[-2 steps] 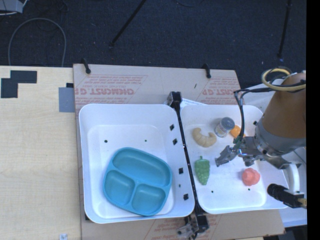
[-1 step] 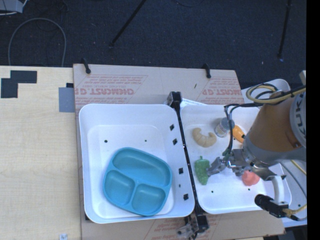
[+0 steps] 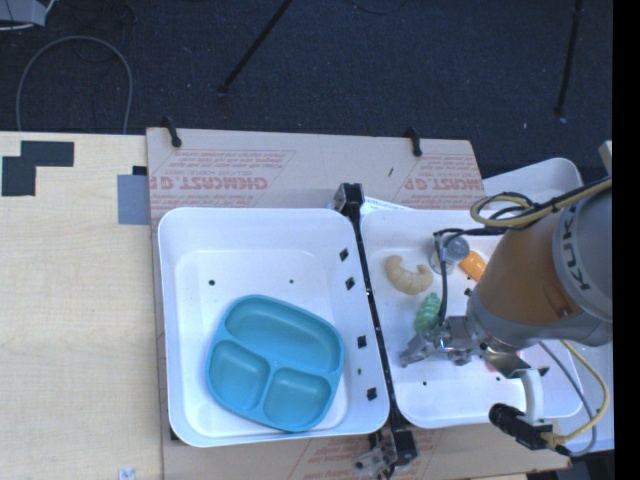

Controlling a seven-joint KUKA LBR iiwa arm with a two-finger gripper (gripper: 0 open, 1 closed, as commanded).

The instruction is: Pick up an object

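Note:
My gripper is low in the right bin, near its left wall, at the end of the grey and orange arm. A small green object lies just above the gripper, close to it or touching it. A beige curved piece rests further back in the same bin. An orange object and a small grey round thing sit by the arm's edge, partly hidden. The arm covers the bin's right half.
The left bin holds a blue divided plate. A black divider runs between the two bins. Cables loop over the arm. Cardboard lies behind the bins.

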